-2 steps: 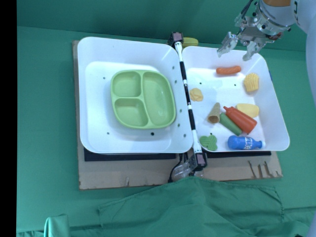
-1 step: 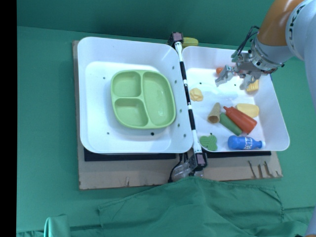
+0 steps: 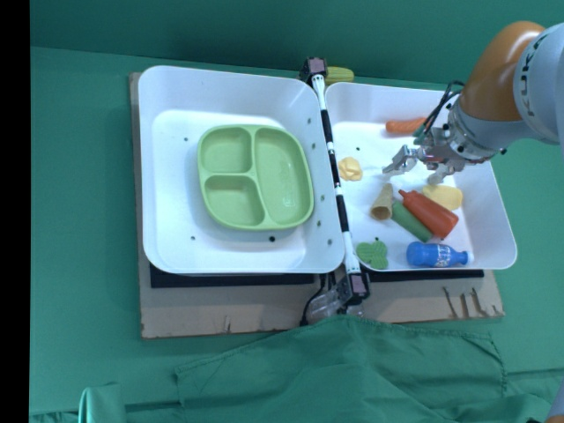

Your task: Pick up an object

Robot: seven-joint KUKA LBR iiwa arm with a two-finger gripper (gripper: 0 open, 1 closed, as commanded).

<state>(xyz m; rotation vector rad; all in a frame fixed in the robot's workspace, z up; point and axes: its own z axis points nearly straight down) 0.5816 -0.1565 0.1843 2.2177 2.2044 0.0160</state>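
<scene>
I see my pincer (image 3: 421, 162) spread wide with nothing between its fingers, hanging over the right bin (image 3: 493, 223) near its far right side. Just beneath and beside it lie a yellow piece (image 3: 443, 196), a red bottle (image 3: 429, 212) and a cone (image 3: 382, 201); a blue bottle (image 3: 435, 255) rests by the near edge. A green divided plate (image 3: 256, 176) sits in the left bin (image 3: 167, 148).

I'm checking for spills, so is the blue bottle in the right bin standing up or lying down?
Lying down. The blue bottle rests on its side on the right bin floor near the front wall, its cap end pointing toward the bin's right side.
</scene>
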